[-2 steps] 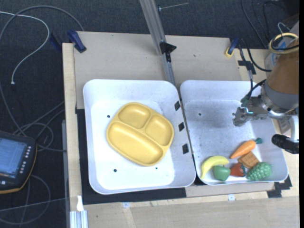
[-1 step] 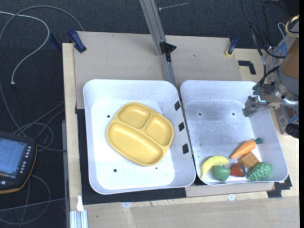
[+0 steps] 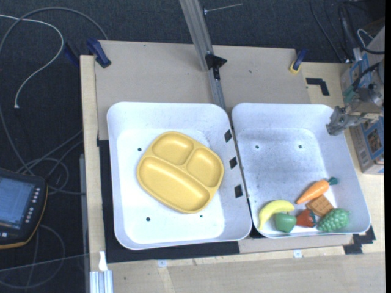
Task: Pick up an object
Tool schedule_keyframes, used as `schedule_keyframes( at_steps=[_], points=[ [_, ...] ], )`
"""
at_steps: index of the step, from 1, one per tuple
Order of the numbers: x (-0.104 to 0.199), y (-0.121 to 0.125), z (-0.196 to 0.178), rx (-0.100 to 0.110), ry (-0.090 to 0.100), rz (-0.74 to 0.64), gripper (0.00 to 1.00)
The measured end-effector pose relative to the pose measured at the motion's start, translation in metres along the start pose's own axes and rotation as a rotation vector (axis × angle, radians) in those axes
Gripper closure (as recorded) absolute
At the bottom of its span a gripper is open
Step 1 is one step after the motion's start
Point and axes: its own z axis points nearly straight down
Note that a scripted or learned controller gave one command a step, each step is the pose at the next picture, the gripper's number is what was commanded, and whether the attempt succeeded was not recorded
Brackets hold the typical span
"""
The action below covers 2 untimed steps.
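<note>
Toy food lies bunched in the near right corner of the right bin [image 3: 275, 157]: an orange carrot [image 3: 314, 190], a yellow banana [image 3: 272, 210], a green apple [image 3: 284, 223], a small red piece [image 3: 305, 218], a brown square piece [image 3: 320, 206] and a green bunch of grapes [image 3: 334, 220]. My gripper [image 3: 338, 121] hangs over the far right rim of that bin, well away from the pile, with nothing seen in it. A yellow divided plate [image 3: 180, 171] rests in the left bin [image 3: 128, 163].
A metal pole [image 3: 198, 23] slants down from the top and ends between the two bins. Blue clamps [image 3: 98, 52] and a yellow clamp [image 3: 297, 61] grip the bench's far edge. Cables and a tablet [image 3: 15, 206] lie on the floor at the left.
</note>
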Motion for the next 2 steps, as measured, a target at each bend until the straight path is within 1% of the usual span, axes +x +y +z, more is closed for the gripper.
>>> schedule_keyframes(
  at_steps=[1, 2],
  points=[
    [0.057, 0.019, -0.002, 0.005, 0.004, -0.006, 1.00],
    [0.114, 0.027, -0.004, 0.006, 0.005, -0.006, 1.00]
  ],
)
